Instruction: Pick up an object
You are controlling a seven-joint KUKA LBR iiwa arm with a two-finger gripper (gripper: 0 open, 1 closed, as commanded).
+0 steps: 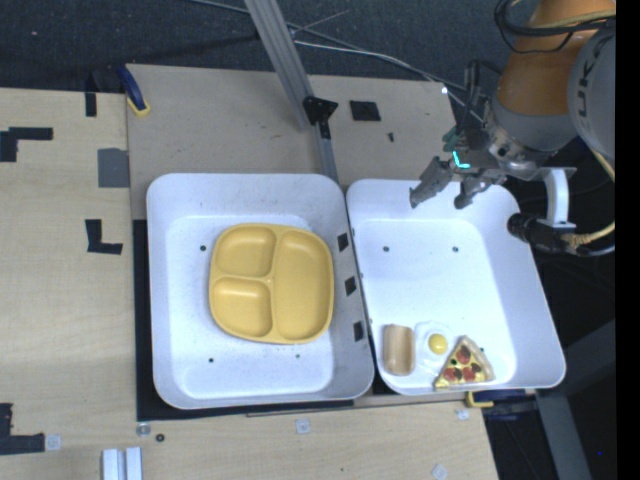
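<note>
Sat wide and rigid in the left bin [170,268] — yellow divided plate [271,283], awkward except by its rim. Lay small and likely light in the right bin's [530,298] near corner — bread slice [398,349], egg [437,345], pizza wedge [464,364]. Hung spread and unladen over that bin's far edge: tool [446,192].

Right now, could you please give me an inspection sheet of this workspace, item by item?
Surface: wooden bench bearing a left bin and a right bin side by side.
Job's things: brown block, fried egg toy and pizza slice toy, bunched at the right bin's near edge.
Clutter: yellow divided plate in the left bin.
Grippers: gripper over the right bin's far edge, jaws apart, nothing between them.
Cables: thin cables across the dark floor behind; a cable loop beside the wrist.
Surroundings: black tape marks on the bench; slanted metal post.
</note>
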